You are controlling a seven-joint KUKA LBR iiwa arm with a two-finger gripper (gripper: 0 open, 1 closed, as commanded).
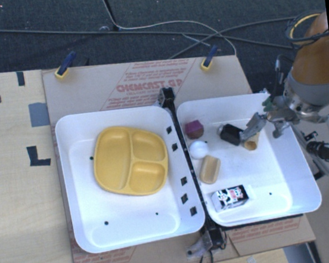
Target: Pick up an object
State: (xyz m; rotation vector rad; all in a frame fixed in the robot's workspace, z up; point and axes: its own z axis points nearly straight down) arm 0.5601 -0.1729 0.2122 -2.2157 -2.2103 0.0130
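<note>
Six small items in right bin (282, 199); claw (250, 134), gap unreadable, touches tan cork (251, 142); probably light, stiff; grip its sides.

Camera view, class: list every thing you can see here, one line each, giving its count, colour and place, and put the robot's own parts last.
Bins: 2, white, side by side on the bench; left bin, right bin.
Divided plate: 1, yellow, left bin.
Block: 1, purple, right bin, far left corner.
Ball: 1, white, right bin, just nearer than the block.
Rounded piece: 1, tan, right bin, nearer than the ball.
Small carton: 1, white with black patches, right bin, near edge.
Dark object: 1, black, right bin, middle.
Small tan object: 1, tan, beside the black one, under the hand.
Clamps: 2, blue and yellow, far edge of the cardboard;.
Hand: 1, grey, over the right bin.
</note>
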